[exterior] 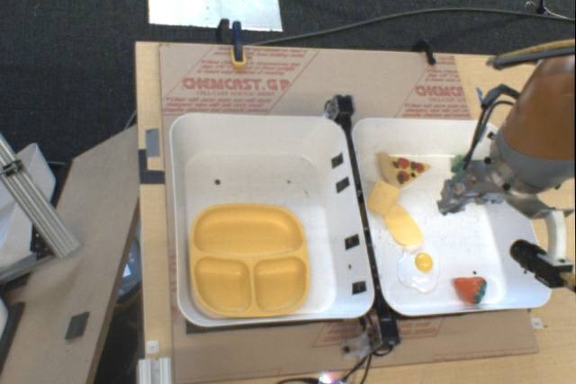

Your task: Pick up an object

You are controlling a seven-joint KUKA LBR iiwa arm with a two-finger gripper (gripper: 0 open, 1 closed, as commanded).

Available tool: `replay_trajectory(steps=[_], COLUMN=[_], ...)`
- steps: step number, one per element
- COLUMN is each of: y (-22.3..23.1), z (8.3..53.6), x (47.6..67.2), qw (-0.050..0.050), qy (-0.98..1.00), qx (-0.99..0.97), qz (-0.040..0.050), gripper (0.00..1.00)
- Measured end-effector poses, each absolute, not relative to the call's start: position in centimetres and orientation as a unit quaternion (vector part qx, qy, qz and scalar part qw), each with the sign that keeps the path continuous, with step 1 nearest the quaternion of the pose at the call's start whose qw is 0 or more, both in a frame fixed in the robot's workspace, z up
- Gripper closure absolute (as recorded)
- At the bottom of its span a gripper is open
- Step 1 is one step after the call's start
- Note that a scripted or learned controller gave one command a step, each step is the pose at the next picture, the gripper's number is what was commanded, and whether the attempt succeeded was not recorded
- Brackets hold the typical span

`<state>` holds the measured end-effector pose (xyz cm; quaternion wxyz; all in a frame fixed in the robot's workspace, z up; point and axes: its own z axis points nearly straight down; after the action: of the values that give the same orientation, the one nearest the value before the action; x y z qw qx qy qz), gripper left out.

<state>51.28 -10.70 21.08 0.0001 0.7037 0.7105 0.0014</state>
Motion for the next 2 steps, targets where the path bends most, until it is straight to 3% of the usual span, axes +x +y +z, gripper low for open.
replay_trajectory(steps=[2], y=[1.1], z=[22.6], x=[50.7], qw=[0.000], qy=[0.711], qx=[0.703], qz=[0.0019], gripper=[1.00])
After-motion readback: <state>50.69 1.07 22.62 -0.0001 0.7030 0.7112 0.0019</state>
